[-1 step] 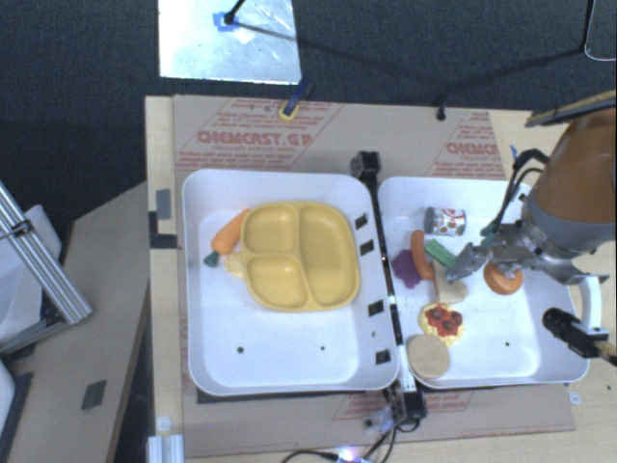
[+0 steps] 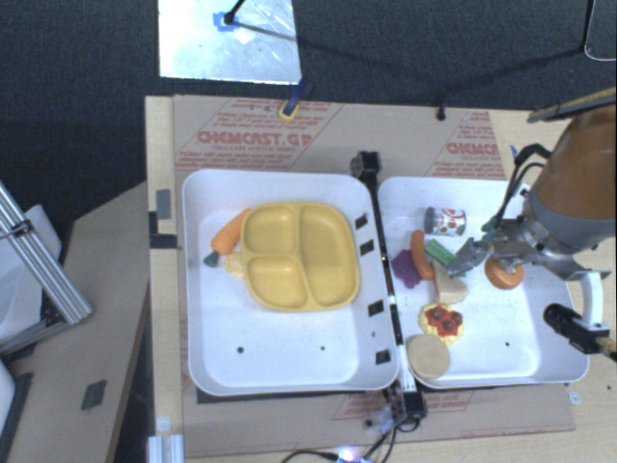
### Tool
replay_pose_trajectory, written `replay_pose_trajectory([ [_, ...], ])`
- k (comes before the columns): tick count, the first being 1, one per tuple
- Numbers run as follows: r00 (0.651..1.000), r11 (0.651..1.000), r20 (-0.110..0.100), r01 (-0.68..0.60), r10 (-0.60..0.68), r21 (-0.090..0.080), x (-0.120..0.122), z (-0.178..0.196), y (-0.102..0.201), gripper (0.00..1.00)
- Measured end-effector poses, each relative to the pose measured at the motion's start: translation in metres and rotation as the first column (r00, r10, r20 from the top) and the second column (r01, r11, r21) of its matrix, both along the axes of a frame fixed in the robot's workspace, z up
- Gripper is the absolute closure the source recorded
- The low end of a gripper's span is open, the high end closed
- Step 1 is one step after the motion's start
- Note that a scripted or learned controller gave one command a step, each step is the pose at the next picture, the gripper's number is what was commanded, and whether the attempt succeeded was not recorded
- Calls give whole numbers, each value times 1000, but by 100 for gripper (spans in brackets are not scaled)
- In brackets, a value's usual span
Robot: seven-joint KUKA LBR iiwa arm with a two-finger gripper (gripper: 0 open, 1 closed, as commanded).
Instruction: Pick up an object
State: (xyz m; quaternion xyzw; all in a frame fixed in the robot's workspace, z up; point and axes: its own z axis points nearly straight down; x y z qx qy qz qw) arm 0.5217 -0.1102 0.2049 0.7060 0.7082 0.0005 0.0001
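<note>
The right bin (image 2: 511, 340) holds several toy foods. A small can (image 2: 445, 221) lies at the back, with a green piece (image 2: 441, 252), an orange-red sausage shape (image 2: 418, 249) and a purple piece (image 2: 406, 267) in front of it. A pale cheese wedge (image 2: 449, 287), a pizza slice (image 2: 442, 321) and a tan round (image 2: 428, 355) lie nearer the front. My gripper (image 2: 470, 256) hangs low over the bin's middle, just right of the green piece and above the cheese wedge. An orange fruit (image 2: 503, 275) sits partly under the wrist.
The left bin (image 2: 289, 345) bears a yellow divided plate (image 2: 294, 256) with a toy carrot (image 2: 228, 231) at its left edge. Black clips line the wall between the bins (image 2: 378, 258). The right bin's front right floor is bare white.
</note>
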Motion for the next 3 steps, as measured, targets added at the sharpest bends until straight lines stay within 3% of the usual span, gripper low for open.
replay_pose_trajectory([
  [1, 1000, 1000, -4, 2, -2, 0, 8, -53, -6, 0],
  [2, 1000, 1000, 1, 3, -3, -2, 1, -102, 0, 0],
  [3, 1000, 1000, 3, 3, -3, 1, 3, -116, 0, 0],
])
